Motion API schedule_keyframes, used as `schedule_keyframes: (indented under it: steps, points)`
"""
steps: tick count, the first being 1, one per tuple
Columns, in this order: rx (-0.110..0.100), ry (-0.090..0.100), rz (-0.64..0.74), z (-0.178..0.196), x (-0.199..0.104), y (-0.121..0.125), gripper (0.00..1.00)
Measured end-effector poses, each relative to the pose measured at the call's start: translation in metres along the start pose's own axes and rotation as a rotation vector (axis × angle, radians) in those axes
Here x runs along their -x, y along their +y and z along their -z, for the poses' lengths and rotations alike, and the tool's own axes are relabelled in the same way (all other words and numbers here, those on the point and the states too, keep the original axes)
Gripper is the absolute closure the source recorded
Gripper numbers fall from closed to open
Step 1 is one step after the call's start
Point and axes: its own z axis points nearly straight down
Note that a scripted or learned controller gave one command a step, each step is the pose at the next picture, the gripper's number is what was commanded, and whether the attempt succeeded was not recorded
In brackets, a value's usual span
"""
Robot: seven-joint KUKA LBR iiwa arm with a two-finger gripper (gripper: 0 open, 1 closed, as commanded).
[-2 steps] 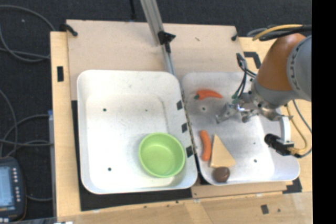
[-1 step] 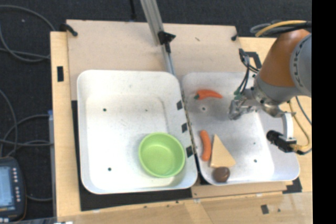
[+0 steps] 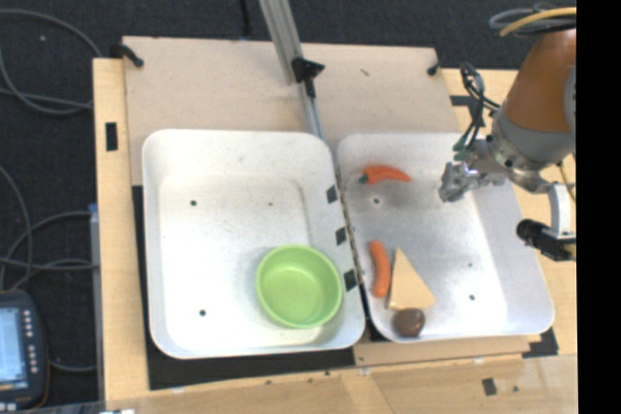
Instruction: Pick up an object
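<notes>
Bench holds two shallow white plastic bins side by side; left bin (image 3: 194, 179) carries a round lime-green plastic bowl (image 3: 299, 285) near its lower right corner, right bin (image 3: 505, 276) carries the small items. Grey arm with orange band (image 3: 541, 87) reaches in from the right, and its two-finger gripper (image 3: 454, 181) sits over the upper part of the right bin, with nothing visibly caught in it; whether it is open or closed cannot be told at this resolution. Candidates, largest first: tan wedge-shaped block (image 3: 408, 282), low in the right bin; straight orange carrot-like stick (image 3: 380, 269) lying just beside the wedge's left edge, possibly touching it, and close to the bin wall; curved orange pepper-like piece (image 3: 386, 175) lying alone at the upper left of that bin; dark brown rounded lump (image 3: 409, 322) at the wedge's lower tip. Judgement: the curved piece is nearest the gripper and stands clear of neighbours, so it is the likeliest pick. Probably light, rigid toy plastic with a smooth, slippery skin. Best taken across its narrow width at mid-length, since the tapered ends would squirt out.
</notes>
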Motion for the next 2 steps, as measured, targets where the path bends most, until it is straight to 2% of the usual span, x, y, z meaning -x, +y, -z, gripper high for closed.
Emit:
schedule_keyframes:
  steps: [1,2]
  points:
    - [-0.001,0.000,0.002,0.055,0.001,0.002,1.00]
    - [-0.006,0.004,0.007,0.062,-0.058,-0.008,1.00]
